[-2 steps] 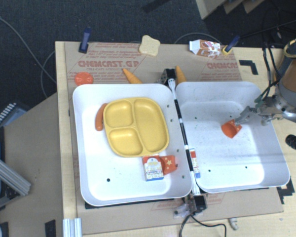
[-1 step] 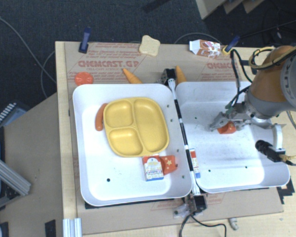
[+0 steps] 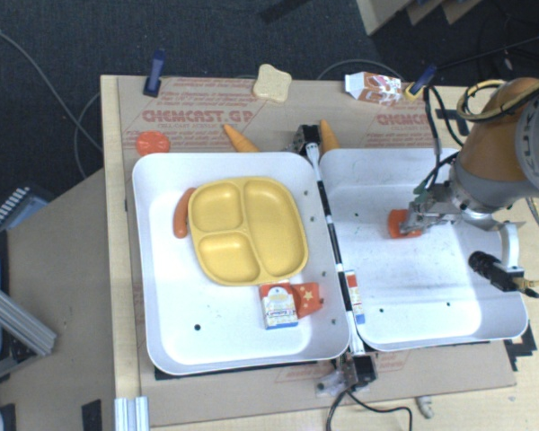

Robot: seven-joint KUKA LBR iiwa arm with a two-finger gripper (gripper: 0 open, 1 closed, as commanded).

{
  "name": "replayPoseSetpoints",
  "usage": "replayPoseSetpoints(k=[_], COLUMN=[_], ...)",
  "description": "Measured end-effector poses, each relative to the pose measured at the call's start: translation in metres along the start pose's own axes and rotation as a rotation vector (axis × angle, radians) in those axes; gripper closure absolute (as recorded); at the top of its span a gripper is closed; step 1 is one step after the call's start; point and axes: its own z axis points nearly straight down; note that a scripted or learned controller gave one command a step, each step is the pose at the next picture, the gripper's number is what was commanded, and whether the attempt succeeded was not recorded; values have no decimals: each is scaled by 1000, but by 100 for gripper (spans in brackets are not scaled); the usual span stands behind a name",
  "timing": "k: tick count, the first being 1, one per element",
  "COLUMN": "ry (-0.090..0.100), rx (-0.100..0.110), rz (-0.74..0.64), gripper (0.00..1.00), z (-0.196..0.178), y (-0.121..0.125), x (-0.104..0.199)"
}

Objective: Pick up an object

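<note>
A small orange-red object [image 3: 401, 224] lies on the floor of the right bin [image 3: 413, 317], in its upper middle. My gripper [image 3: 422, 214] hangs right at that object's right side, touching or nearly touching it, and its body covers the object's right end. The grey arm with its orange band [image 3: 499, 146] comes in from the right over the bin's far corner. In the left bin [image 3: 166, 330] a yellow divided plate [image 3: 248, 230] sits with a red sausage [image 3: 181, 214] beside its left rim and a small printed carton [image 3: 279, 306] below it.
On the cardboard behind the bins lie a bread slice [image 3: 272, 82], a blue clip [image 3: 154, 72], an orange carrot piece [image 3: 241, 139], a red disc [image 3: 149, 142] and a small milk carton [image 3: 373, 86]. A divider rail [image 3: 334, 241] runs between the bins.
</note>
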Motion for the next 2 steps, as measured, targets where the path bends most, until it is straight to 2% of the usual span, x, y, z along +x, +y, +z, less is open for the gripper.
replayPoseSetpoints(k=[1,2], ry=[1,2], rx=[-1,-3], rz=[-1,-2], gripper=[100,100], z=[-10,-91], y=[70,51], x=[57,137])
